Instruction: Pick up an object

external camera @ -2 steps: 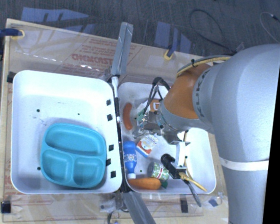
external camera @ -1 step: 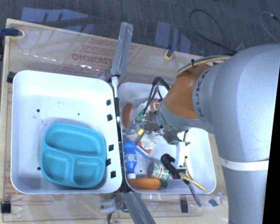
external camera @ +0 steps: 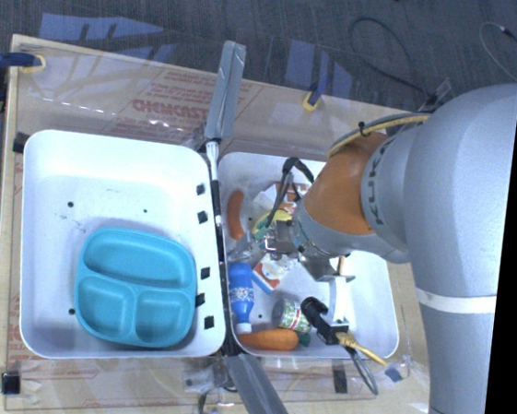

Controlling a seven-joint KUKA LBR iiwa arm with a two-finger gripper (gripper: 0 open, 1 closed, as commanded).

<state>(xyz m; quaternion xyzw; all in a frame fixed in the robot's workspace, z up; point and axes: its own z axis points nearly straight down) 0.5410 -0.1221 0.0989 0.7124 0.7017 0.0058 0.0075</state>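
Right white bin [external camera: 379,308]: gripper [external camera: 271,240] inside, grip state not discernible; orange sausage-shaped toy [external camera: 268,339]. Left white bin [external camera: 49,168]: turquoise divided plastic tray [external camera: 138,288].

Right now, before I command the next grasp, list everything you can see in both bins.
left bin: 1, white, left half of the bench
right bin: 1, white, beside it
divided tray: 1, light blue, in the left bin, toward its near side
sausage-shaped item: 1, orange-red, right bin, along its left wall
bottle: 1, blue and white, right bin, by the left wall
can: 1, green label, right bin, near side
carrot-shaped item: 1, orange, right bin, against the near wall
arm: 1, grey with orange band, reaching in from the right
gripper: 1, over the right bin's middle
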